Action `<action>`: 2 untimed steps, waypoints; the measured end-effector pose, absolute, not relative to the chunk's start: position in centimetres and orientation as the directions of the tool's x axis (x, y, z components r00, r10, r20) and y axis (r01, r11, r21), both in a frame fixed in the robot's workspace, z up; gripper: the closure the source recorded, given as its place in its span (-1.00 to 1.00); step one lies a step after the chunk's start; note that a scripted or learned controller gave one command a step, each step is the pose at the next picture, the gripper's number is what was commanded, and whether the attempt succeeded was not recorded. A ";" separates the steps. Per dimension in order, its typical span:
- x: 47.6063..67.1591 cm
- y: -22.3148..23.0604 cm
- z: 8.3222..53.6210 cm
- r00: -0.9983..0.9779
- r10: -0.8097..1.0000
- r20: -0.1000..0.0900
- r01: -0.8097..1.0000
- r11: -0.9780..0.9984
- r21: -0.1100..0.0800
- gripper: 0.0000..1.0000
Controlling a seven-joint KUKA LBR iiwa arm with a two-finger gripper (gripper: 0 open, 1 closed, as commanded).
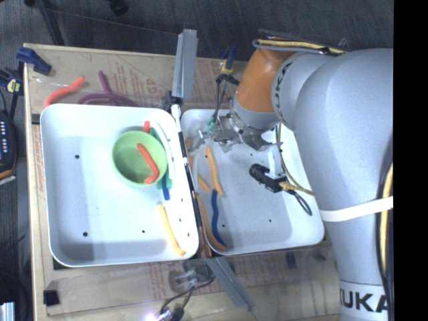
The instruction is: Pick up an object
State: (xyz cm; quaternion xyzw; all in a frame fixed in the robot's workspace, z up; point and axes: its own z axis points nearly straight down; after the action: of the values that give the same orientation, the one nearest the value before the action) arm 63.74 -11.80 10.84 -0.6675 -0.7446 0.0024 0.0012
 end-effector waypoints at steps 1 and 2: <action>65.8 -12.0 9.5 -0.151 0.989 0.000 0.989 0.151 0.001 -1.00; 65.9 -11.8 10.6 -0.154 0.988 0.000 0.988 0.154 0.001 1.00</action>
State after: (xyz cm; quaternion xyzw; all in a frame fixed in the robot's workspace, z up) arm 65.88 -11.81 10.58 -0.6503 -0.7596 -0.0007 -0.0003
